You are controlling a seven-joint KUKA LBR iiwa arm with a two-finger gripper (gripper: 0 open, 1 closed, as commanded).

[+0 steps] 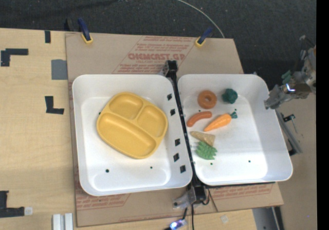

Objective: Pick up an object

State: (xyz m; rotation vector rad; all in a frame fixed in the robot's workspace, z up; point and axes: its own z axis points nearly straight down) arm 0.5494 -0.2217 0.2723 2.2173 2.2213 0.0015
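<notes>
I see the gripper [288,90] at the right edge of the frame, just outside the right wall of the right-hand shallow white bin [257,172], and it is too small and blurred there for me to tell how its jaws stand. Nothing that I can see is held in it. The pickable things all lie in the left half of that bin, close together: a brown ring-shaped toy doughnut [207,99] near the top, a dark green round toy [230,95] just right of it, a reddish-orange toy sausage [199,118] below the doughnut, an orange toy carrot with a green stub [220,121] beside the sausage, then a tan wedge [202,137] touching a bright green leafy piece [206,151]. The left-hand white bin [87,172] holds a yellow plastic divided tray [132,124]. My worry is the crowding: I judge that a descent on the carrot or sausage could catch its neighbour and nudge both aside, and the wedge and leafy piece sit so close that the fingers may straddle both and grip neither. The small rounded toys could also roll or squirt out of a pinch.
</notes>
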